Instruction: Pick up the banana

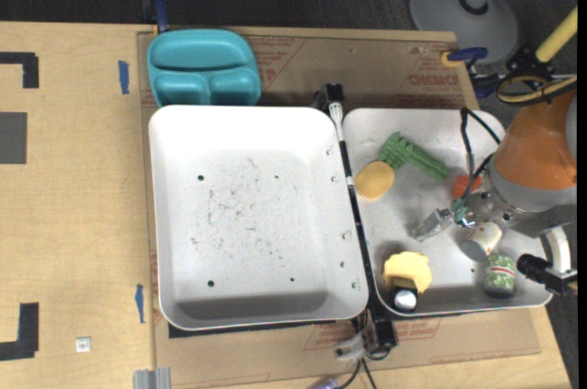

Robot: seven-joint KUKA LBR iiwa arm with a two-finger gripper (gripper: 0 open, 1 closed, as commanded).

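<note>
Camera view puts the stubby yellow plastic banana near the front wall of the right-hand shallow white bin, toward its left corner. It lies below and left of the metal jaws, which hang near the bin's middle. Its long axis is hard to read, perhaps roughly across the view. I cannot tell how far the jaws are parted. The grey arm with the orange band leans in over the bin's right side.

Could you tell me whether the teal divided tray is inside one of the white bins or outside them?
Outside. The teal tray sits on the cardboard behind the left bin, beyond its far rim.
</note>
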